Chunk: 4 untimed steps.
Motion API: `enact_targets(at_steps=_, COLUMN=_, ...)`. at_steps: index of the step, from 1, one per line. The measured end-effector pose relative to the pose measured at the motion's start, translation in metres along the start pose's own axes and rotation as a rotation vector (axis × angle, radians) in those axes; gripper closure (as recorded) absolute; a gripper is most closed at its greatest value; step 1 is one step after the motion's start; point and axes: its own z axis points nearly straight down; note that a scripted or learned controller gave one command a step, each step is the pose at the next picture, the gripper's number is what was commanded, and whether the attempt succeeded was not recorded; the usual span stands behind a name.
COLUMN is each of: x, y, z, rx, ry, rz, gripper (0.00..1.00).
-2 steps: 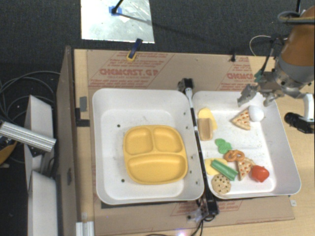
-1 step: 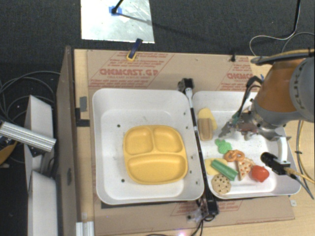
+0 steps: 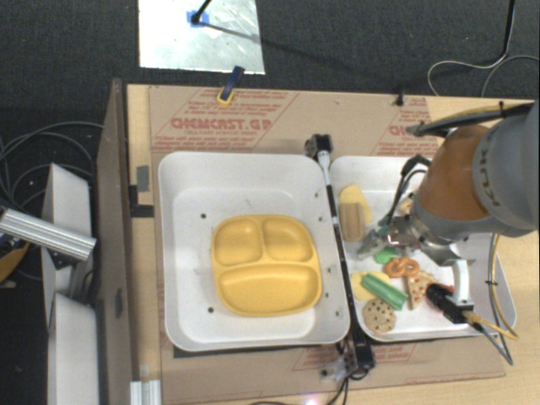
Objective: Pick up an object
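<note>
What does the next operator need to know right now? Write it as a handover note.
Gripper: down in the right bin, between the pale yellow block and the orange pretzel. Whether it holds anything cannot be told.
Things: the block, pretzel, green piece and cookie lie in the right bin. The yellow divided plate sits in the left bin.
Done: nothing seen lifted.
Left: grasp one object and raise it.
</note>
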Motion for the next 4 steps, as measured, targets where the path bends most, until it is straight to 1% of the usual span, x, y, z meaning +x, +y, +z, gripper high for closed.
enact_targets(at_steps=1, x=-0.061, y=0.133, z=-0.006, rx=-0.019, ry=-0.008, rz=-0.006, gripper=0.00)
enact_targets(at_steps=2, x=-0.082, y=0.122, z=-0.124, rx=-0.013, ry=-0.005, rz=-0.001, gripper=0.00)
enact_targets(at_steps=3, x=-0.019, y=0.073, z=-0.087, rx=0.002, ry=0.001, rz=-0.007, gripper=0.00)
enact_targets(at_steps=4, x=-0.022, y=0.009, z=-0.006, rx=0.008, ry=0.001, rz=0.001, gripper=0.00)
